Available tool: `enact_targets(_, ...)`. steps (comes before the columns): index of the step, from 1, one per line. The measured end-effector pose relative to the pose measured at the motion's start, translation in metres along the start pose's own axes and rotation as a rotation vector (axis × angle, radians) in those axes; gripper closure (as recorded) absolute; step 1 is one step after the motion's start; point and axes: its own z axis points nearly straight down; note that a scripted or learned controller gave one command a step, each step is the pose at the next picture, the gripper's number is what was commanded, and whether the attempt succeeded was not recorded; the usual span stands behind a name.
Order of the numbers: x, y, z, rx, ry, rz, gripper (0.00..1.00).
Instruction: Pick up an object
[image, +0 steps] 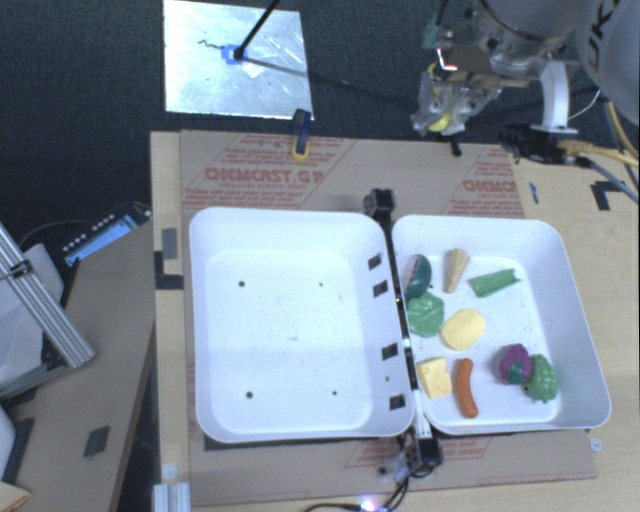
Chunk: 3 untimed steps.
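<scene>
Up at one o'clock, the gripper (443, 112) hangs beyond the right bin (560, 250), clasping something small and yellow (438, 122). Lift steadily, avoiding jolts that could shake it loose.

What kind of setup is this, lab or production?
Most likely a research lab grasping bench, not production. Two white bins sit side by side on a cardboard sheet, the right one holding toy food such as a plastic carrot, with the gripper hanging above and loose cables around.

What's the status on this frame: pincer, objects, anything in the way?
Pincer up beyond the bins, yellow piece at its tip, grip unconfirmed. Toy foods in right bin: orange sausage, cheese wedge, purple piece. Nothing obstructing.
</scene>
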Motion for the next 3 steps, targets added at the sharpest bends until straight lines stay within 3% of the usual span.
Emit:
enact_targets(1, 0.022, 0.0, -0.028, -0.001, 0.001, -0.006, 1.0)
enact_targets(3, -0.084, 0.0, 0.007, 0.003, -0.001, 0.002, 1.0)
